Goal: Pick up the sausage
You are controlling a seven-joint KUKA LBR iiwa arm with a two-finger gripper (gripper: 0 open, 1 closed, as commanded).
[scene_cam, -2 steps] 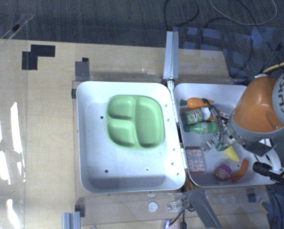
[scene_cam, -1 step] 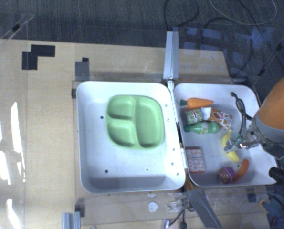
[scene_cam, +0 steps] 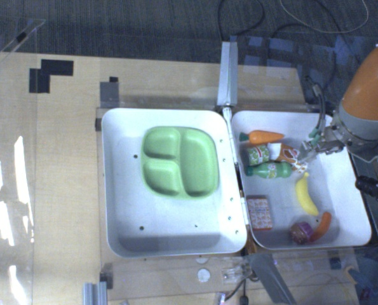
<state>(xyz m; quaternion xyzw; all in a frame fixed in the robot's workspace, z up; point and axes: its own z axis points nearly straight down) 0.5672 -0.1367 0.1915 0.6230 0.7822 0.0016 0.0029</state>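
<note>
White bin holds sausage; labels unreadable.

arm: grey, reaching in from the right edge, orange band above the wrist
wrist: angled down and to the left
tool: low, at the arm's left end; tip small and blurred

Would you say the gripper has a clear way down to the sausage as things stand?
Probably yes: the sausage lies uncovered near the right bin's front, though it leans against a purple item. The gripper sits farther back.
</note>
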